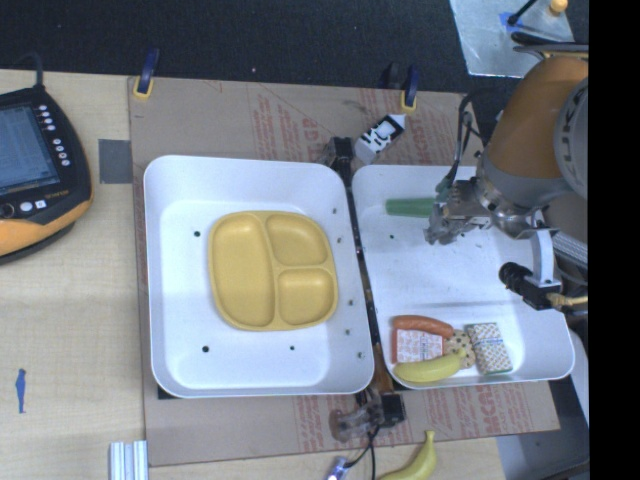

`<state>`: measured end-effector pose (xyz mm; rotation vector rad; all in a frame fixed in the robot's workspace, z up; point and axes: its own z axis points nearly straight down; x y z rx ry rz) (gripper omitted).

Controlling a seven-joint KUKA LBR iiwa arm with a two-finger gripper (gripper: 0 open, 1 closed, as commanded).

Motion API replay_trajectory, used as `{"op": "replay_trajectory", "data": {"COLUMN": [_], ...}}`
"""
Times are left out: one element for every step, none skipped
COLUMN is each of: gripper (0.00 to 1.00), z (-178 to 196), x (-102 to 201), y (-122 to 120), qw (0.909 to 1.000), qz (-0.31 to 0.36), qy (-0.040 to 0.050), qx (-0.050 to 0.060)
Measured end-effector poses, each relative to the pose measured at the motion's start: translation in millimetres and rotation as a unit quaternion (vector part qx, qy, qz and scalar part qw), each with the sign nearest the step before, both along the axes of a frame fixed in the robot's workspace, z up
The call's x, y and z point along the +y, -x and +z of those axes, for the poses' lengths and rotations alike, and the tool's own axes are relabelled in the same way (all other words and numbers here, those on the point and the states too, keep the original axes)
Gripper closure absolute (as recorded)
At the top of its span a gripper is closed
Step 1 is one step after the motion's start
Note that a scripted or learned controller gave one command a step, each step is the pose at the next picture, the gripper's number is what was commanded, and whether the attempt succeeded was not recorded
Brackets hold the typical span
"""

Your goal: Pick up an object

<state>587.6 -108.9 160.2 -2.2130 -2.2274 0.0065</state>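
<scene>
My gripper (441, 228) hangs low over the far part of the right bin (455, 288). A green stick-shaped object (408, 207) lies on the bin floor just to its left, its right end meeting the gripper body. Whether the two touch I cannot tell. Along the bin's near wall lie a red sausage-like piece (422, 324), a red-and-white packet (417, 347), a yellow banana (430, 370) and a small checkered box (489, 347). The arm with its orange band (535, 108) reaches in from the right.
The left bin (175, 268) holds a yellow divided plate (272, 269). A second banana (418, 459) lies on the bench in front of the bins. A teach pendant (35, 168) rests at the far left. A black-and-white tag (379, 135) sits behind the bins.
</scene>
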Motion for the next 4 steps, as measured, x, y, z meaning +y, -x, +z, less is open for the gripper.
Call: {"op": "replay_trajectory", "data": {"gripper": [1.0,1.0,1.0,1.0], "z": [-22,3,17,32], "x": [-14,-15,-1,45], "y": [14,80,85,93], "qw": [1.0,1.0,1.0,1.0], "qz": [-0.001,-0.001,0.0,0.001], "qy": [-0.0003,-0.0007,-0.0002,-0.0007], "qx": [0.001,0.0,-0.001,0.0]}}
